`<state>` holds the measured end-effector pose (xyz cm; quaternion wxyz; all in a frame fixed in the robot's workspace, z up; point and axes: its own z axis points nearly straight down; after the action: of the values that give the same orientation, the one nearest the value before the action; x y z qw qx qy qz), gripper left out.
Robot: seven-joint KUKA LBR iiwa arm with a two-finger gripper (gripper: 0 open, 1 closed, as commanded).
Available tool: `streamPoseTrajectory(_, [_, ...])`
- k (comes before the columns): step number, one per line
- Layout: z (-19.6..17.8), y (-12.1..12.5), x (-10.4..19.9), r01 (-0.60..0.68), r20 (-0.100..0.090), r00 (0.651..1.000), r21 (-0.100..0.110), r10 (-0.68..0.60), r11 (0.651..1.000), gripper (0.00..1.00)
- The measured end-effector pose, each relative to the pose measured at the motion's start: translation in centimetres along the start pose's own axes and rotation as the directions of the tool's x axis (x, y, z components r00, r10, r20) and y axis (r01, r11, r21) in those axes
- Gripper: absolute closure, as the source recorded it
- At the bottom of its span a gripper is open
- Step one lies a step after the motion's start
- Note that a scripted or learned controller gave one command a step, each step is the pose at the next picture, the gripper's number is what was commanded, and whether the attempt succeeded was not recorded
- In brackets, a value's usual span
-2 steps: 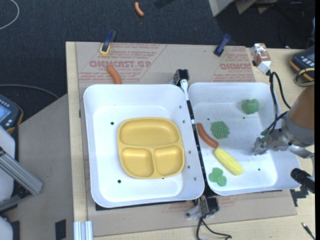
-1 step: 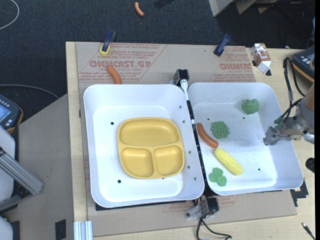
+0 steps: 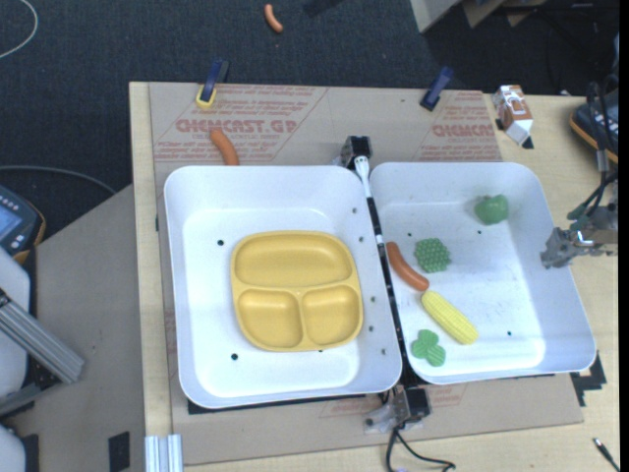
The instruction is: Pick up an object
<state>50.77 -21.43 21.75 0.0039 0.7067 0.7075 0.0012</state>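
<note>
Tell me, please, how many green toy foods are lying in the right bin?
3: one green piece near the far right corner, a round bumpy one mid-bin beside the hot dog, and one at the near edge by the corn.

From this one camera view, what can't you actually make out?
- Gripper: small at the right bin's edge; its state is unreadable.
- Arm: cut off by the frame's right edge.
- Small box at the bench's top right: label too small to read.
- Green pieces: too small to identify.

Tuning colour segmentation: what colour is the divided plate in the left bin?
Yellow: the three-compartment plate shows best in the camera view, against the white bin.
</note>
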Motion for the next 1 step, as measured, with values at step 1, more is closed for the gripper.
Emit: streamPoseTrajectory(1, [-0.79,0.08,-0.03,0.0,-0.001,1.0,0.003,0.0,1.0,1.0])
